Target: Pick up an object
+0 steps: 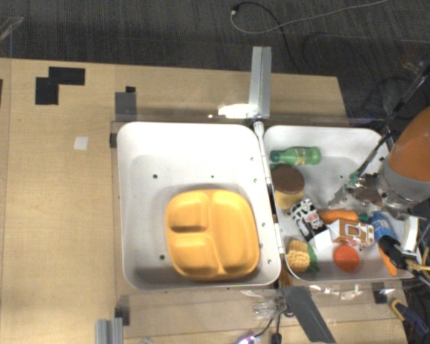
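From my remote station: toys crowd the right bin [330, 136] — a green bottle [296, 155], carrot [339, 216], red ball [347, 257] and corn cob [298, 254]. The gripper [363, 186] hovers at its right side. A yellow divided tray [212, 233] sits in the left bin [158, 149].

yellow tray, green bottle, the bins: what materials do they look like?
Yellow tray: likely molded plastic, matte to satin, going by its uniform color and soft rounded compartment edges.
Green bottle: probably plastic, glossy, with a bright highlight along its side.
White bins: look like thin formed plastic, smooth with a slight sheen, rounded corners; painted metal can't be ruled out.
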You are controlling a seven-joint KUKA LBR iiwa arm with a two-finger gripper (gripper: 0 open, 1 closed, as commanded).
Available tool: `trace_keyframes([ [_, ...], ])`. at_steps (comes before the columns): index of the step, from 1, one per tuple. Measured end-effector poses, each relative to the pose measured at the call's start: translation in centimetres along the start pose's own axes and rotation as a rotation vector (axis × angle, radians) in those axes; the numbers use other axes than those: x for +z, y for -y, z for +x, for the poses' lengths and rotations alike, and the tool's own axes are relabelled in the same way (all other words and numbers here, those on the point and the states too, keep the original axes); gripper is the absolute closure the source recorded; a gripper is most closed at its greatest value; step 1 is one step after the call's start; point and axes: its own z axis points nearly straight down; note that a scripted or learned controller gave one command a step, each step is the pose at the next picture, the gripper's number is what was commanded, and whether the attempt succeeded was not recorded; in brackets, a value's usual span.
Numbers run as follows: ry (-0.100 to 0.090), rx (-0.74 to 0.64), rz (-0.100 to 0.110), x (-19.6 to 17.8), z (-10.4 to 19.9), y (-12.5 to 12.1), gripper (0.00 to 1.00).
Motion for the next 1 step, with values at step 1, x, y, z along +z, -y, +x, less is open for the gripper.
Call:
trace_keyframes([
  [1, -0.008, 0.095, 0.0, -0.18, -0.8, 2.87, 0.0],
])
